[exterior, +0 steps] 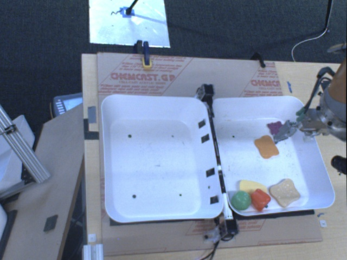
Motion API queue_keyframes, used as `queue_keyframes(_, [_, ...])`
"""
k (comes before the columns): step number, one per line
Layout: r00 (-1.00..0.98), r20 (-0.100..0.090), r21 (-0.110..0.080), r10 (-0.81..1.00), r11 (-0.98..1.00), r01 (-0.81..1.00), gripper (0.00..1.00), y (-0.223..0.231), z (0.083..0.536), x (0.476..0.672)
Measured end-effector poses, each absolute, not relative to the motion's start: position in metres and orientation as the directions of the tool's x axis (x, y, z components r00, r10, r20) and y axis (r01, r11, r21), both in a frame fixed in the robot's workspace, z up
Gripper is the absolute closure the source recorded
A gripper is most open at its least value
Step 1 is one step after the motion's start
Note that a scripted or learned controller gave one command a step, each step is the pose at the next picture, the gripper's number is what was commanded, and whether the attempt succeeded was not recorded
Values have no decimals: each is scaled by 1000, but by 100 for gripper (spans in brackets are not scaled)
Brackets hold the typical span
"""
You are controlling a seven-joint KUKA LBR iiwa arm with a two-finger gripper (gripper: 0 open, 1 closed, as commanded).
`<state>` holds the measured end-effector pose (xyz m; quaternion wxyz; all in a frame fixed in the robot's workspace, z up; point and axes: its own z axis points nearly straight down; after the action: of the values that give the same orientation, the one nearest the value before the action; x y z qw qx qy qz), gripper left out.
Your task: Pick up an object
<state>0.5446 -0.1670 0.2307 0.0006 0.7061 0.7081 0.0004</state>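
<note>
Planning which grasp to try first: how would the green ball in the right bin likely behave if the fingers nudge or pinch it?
The green ball looks round and smooth, so it may roll or slip. It sits in the bin corner beside the red piece, which might stop it.

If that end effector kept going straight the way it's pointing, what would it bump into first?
Probably the purple piece, just ahead of the end effector as it points left. The orange piece lies slightly below that line. Height is hard to judge from above.

A robotics lab: bench [179, 72] with twin white bins [154, 161], clamped boards, cabling, aluminium framing [21, 150].
</note>
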Motion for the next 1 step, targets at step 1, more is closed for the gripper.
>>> queue_keyframes(1, [-6,-1,5,1000,6,1000,100,-167,242,546])
